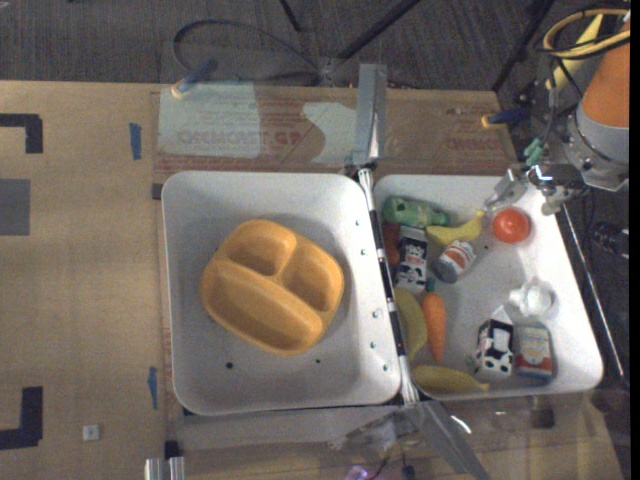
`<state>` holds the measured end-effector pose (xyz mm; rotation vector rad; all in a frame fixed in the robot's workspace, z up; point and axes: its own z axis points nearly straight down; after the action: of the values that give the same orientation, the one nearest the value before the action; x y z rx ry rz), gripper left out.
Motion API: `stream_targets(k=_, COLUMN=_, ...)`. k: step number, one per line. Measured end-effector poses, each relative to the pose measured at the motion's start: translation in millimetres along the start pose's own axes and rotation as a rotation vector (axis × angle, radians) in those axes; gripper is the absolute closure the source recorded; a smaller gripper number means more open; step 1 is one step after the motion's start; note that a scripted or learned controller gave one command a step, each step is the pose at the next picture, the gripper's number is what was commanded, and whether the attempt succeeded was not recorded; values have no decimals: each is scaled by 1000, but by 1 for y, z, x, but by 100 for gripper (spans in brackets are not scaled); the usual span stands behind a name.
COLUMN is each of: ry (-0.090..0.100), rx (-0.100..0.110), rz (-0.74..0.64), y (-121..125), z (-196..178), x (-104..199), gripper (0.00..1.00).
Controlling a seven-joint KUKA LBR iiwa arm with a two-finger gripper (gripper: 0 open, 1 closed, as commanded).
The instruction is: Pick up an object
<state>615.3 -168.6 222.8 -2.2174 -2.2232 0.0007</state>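
The right bin (573, 286) holds several small items: a red round piece (511, 225), a green item (415, 211), a banana (456, 231), a cow-patterned carton (411, 258), a small can (455, 260), a carrot (434, 326), a clear cup (532, 296), a second cow carton (493, 348) and a juice box (534, 353). My gripper (526, 194) hangs over the bin's far right corner, just above and behind the red piece. Its fingers are spread open with nothing between them.
In the left bin (200, 208) lies an orange divided plate (272, 285). Two more yellow bananas (410, 320) (447, 378) lie along the right bin's left and front walls. A metal divider (368, 128) runs between the bins at the back.
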Motion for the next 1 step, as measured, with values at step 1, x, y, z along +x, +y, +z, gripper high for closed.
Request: stream_targets(k=1, ry=6, rx=-10, rz=-209, y=12, z=112, x=2, gripper=0)
